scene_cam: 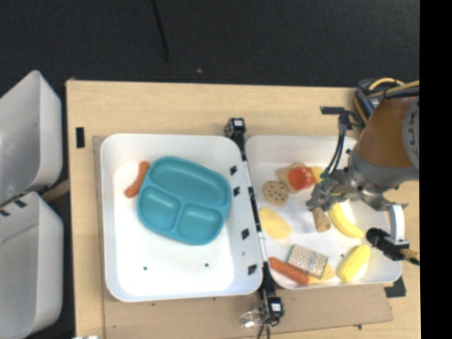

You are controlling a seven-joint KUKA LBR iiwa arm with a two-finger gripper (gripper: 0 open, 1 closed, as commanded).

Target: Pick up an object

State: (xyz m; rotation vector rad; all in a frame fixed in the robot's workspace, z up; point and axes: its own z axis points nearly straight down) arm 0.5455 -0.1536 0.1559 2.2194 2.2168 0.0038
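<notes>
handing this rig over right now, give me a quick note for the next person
End effector: low in the right bin, among the toy food by the brown piece and the banana; no grasp visible.
Also in the right bin: cookie, red piece, lemon, carrot.
Left bin: blue tray, sausage.
Done: nothing lifted.
Left: grasp one item and raise it.

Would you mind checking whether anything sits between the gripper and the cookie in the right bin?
Nothing visible does. The gripper hangs in the right bin, with bare white floor between it and the cookie to its left. The red toy lies above that path.
</notes>
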